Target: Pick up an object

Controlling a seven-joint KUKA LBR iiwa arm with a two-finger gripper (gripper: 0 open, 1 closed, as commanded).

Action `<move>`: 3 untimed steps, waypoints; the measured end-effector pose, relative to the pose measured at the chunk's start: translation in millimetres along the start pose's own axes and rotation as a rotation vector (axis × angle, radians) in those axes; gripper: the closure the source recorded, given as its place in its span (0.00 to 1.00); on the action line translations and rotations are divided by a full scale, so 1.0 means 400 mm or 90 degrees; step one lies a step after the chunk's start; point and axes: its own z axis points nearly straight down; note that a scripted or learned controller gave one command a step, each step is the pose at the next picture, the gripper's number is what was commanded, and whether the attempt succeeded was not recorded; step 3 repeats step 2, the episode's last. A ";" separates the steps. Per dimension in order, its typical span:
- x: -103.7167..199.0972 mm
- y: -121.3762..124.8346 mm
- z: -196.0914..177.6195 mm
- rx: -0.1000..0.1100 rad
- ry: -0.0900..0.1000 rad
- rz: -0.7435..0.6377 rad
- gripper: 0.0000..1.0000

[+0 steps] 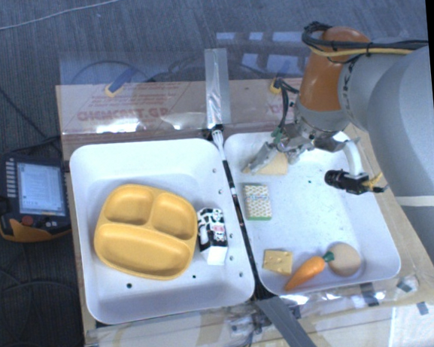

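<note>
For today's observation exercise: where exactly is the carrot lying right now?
The carrot lies in the right bin, near its front edge, between a yellow cracker-like square on its left and an egg touching its leafy end.

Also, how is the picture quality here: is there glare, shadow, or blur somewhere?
Camera view: lighting is even and soft; the white bins look bright, slightly washed out; glare on the clear plastic sheet behind them; soft shadow under the yellow tray; the gripper is somewhat blurred, and small details are soft overall.
</note>
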 end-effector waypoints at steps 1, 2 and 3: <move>-0.007 -0.011 -0.020 0.011 -0.001 -0.001 1.00; 0.133 0.030 -0.252 -0.003 0.001 0.013 1.00; 0.133 0.030 -0.252 -0.003 0.001 0.013 1.00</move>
